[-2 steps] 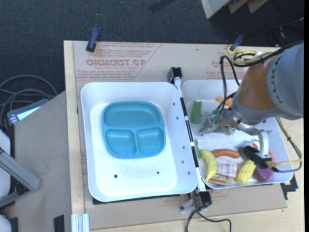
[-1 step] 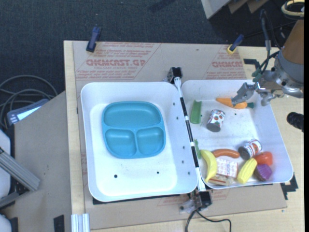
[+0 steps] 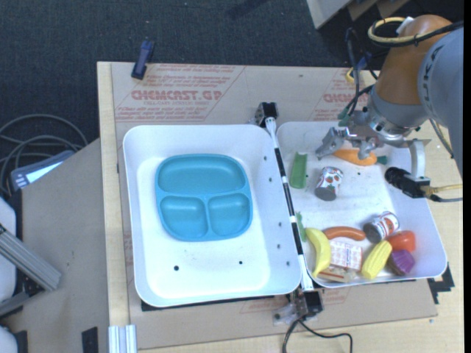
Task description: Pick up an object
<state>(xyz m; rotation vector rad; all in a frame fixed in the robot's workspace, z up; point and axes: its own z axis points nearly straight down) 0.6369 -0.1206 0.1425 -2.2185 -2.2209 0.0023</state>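
Nearest to us, along the six o'clock edge of the right bin (image 3: 434,219), we see a huddle of toy food: a banana (image 3: 319,247), a wrapped sandwich (image 3: 343,259), a corn cob (image 3: 376,259), a purple piece (image 3: 402,262), a red tomato (image 3: 402,240), a sausage (image 3: 344,233) and a small can (image 3: 382,226) lying on its side, most of them touching a neighbour.

In the left bin (image 3: 140,197) a blue divided plate (image 3: 204,196) sits near the middle, its large compartment toward twelve o'clock and two smaller ones toward six.

Farther up the right bin, a grey and white lump (image 3: 329,183) with red marks lies at about the centre, and a green block (image 3: 299,170) stands at its nine o'clock, just beside the wall between the bins.

At the bin's twelve o'clock end an orange object (image 3: 355,154) (flat and disc-like, as far as we can make out) lies on the floor. The gripper (image 3: 352,143) hangs right over it with its fingers spread, one toward nine o'clock, one toward three, and nothing pinched between them. The grey arm (image 3: 419,65) with its orange band enters from two o'clock.
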